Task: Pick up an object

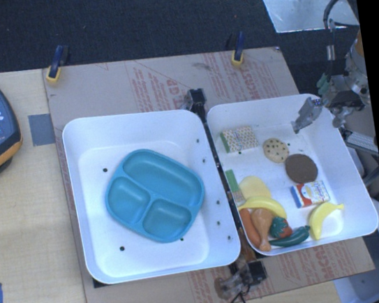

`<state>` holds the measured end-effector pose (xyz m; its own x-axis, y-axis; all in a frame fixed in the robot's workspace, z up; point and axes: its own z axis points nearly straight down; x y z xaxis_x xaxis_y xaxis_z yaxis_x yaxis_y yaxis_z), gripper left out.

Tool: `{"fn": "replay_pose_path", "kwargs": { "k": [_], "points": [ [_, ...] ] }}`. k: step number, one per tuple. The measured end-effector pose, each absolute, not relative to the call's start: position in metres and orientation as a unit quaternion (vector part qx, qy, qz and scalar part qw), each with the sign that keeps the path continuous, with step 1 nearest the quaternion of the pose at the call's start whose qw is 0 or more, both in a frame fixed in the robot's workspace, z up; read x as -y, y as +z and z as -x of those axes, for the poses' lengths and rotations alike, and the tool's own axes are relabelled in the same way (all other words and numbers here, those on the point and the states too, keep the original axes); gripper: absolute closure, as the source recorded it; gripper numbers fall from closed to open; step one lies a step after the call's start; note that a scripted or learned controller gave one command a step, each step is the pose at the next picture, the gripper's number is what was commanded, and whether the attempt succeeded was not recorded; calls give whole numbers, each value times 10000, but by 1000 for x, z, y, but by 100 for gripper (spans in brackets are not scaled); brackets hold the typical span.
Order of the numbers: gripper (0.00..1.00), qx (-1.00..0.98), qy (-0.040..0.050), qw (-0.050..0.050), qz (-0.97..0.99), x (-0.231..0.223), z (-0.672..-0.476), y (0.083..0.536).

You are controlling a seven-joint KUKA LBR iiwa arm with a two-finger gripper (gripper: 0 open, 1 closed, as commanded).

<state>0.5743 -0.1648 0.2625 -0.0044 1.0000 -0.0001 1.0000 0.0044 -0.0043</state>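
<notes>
End effector (319, 112) position: above the right bin's (349, 158) upper right corner; you cannot tell its finger state. Target objects (cookie (274, 148), banana (324, 218)) lie in that bin

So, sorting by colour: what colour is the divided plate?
Blue plate, in the camera view.

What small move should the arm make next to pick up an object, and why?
Probably move the end effector left and down toward the pale cookie. The end effector sits at the right bin's upper right edge, holding nothing. The cookie is the nearest item and lies apart from the crowded toys below.
</notes>
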Motion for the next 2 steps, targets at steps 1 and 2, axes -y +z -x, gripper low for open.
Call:
{"fn": "replay_pose_path", "kwargs": {
  "k": [1, 2],
  "points": [
    [0, 7090, 25, 12, 7052, 213, -549, 188],
    [0, 7097, 23, 21, 7045, 209, -562, 91]
  ]
}}
